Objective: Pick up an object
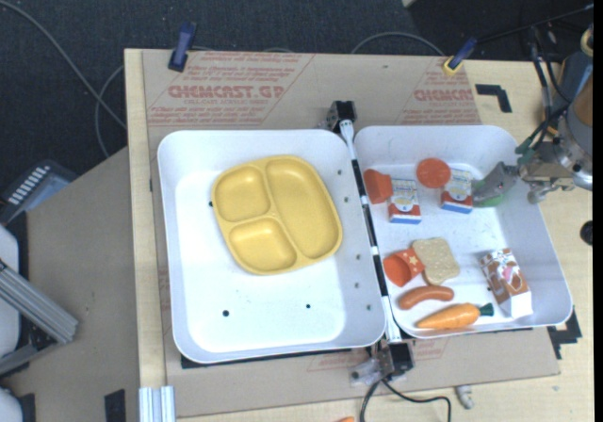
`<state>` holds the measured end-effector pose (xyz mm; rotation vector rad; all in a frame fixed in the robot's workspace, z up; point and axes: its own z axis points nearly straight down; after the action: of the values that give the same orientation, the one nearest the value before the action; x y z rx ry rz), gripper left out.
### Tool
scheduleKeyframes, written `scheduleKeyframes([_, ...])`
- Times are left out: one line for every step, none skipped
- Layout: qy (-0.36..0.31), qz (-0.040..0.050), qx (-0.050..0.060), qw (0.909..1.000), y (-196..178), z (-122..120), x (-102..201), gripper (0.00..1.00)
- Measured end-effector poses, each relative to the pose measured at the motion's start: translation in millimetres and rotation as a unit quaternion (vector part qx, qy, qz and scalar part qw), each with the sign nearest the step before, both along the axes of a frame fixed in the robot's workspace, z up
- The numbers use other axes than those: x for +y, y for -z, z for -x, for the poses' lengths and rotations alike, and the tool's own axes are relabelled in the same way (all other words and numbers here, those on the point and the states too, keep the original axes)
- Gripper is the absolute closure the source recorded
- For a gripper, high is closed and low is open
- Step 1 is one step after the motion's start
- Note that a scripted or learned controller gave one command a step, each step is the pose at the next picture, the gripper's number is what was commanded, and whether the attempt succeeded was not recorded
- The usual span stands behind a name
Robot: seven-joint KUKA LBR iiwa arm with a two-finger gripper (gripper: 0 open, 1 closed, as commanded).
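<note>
The right bin (pixel 537 222) holds several toy foods: a red disc (pixel 433 171), an orange-red piece (pixel 378 186), two small cartons (pixel 405 204) (pixel 457 195), a bread slice (pixel 436 260), a red wedge (pixel 402 267), a sausage (pixel 426 296), a carrot (pixel 450 316) and a brown packet (pixel 504 277). My gripper (pixel 492 186) reaches in from the right over the bin's upper right part, just right of the second carton. Nothing shows in its grasp.
The left bin (pixel 188 251) bears a yellow three-part plate (pixel 275 213). A black hinge strip (pixel 363 213) runs between the bins. Blue clamps (pixel 181 46) (pixel 460 55) sit at the board's back edge. Cables hang by the arm (pixel 570 142) at the right.
</note>
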<state>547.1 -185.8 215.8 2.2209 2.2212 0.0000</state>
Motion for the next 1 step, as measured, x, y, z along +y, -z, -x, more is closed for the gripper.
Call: scheduleKeyframes([0.0,-0.0008,0.001,1.0,96.2,-58.9,25.7,0.0])
